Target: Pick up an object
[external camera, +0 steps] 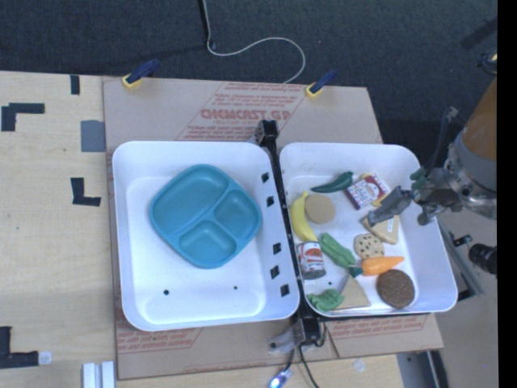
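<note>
My gripper [386, 209] reaches in from the right and hovers over the right side of the right bin [404, 153], just above a pale cheese wedge [386, 232] and right of a red packet [365, 191]. Nothing shows in its grasp. The bin also holds a banana [300, 217], a tan round bun [320, 209], a green chili [333, 183], a chocolate-chip cookie [367, 245], a green pickle [338, 250], a carrot [380, 265], a brown patty [396, 288], a small can [311, 259], a triangular sandwich slice [354, 296] and a green leaf [325, 301].
The left bin [133, 241] bears a blue divided plate [207, 214]. Both bins rest on a cardboard sheet [234, 111] clamped at the back. A white cable [258, 47] loops behind it. The arm's body [477, 176] stands off the right bin's right edge.
</note>
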### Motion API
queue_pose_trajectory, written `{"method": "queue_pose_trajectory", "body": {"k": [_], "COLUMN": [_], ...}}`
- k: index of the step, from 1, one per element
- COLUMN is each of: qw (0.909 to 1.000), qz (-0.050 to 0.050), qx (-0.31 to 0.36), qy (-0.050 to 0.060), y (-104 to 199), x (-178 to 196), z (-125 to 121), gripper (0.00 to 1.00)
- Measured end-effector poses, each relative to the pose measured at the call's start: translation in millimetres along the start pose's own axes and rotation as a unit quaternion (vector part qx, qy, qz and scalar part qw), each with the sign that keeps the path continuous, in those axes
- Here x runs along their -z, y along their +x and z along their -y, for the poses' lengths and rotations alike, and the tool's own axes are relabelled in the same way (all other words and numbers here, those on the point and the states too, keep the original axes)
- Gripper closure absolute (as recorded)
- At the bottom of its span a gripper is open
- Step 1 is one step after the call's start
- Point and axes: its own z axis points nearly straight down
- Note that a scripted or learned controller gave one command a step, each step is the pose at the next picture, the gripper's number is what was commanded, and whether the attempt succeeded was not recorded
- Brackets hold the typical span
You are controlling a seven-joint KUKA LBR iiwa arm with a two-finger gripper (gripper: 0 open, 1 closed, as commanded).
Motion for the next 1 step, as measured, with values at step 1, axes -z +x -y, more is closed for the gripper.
{"method": "queue_pose_trajectory", "body": {"k": [1], "qw": [1.0000], "qz": [0.000], "qx": [-0.001], "qy": [0.002], "y": [-1.9], "x": [7.1], "z": [-1.0], "gripper": [1.00]}}
